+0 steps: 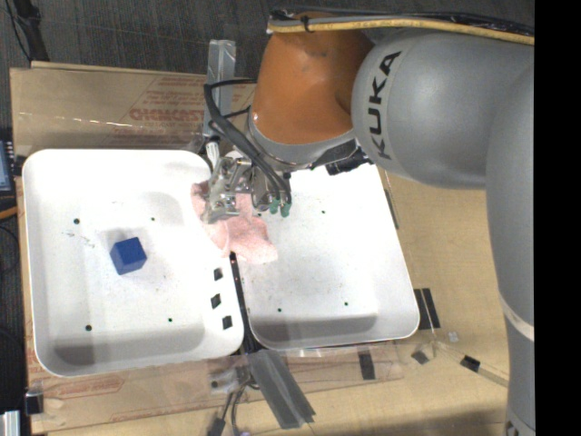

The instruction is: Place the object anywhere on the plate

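Where the two bins meet: pale pink plate (247, 236), judged to be the target, lying across the shared rim, upper part hidden under the gripper (238, 198).

Obj.: small blue cube (129, 254), well to view-left of plate, flat on floor of left bin (54, 243), nothing touching it. Apart from gripper; not held.

Gripper: directly above plate's upper edge, hung from the arm (436, 107) reaching in from view-right of plate. Open or closed: cannot tell, too cluttered w/ cables and shadow.

Handling (judgement): prob. light and rigid, a foam or plastic block. Flat parallel faces, so pinch across two opposite sides, centred, approx. mid-height. Smooth faces may slip if caught near a corner; square up to the faces first. Not fragile by look.

Edges: cube sits away from every bin wall, w/ bare floor all round, so free room for a straight descent. Raised rim under plate lies between cube and most of plate; lift clear before crossing toward plate. Plate looks tilted or uneven on that rim, so a cube put near its edge could slide off into either bin.

Open room: right bin (345, 262), view-right of plate, mostly bare floor. Black tape marks (218, 300) just below plate on the rim; no hindrance.
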Motion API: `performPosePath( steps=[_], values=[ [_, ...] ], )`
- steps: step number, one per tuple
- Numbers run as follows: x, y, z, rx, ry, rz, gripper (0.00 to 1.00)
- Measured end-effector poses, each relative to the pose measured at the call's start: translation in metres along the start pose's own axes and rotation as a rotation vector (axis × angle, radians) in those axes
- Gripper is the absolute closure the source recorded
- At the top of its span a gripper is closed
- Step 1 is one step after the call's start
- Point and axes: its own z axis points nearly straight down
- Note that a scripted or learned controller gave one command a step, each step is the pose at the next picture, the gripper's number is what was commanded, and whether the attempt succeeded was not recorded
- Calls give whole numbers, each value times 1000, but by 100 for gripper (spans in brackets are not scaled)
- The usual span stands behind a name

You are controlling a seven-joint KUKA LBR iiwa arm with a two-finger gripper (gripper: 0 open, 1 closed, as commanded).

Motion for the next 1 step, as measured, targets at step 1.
performPosePath(
  steps=[1],
  values=[
    [13,49,-8,-1,-4,-62,100]
  ],
)
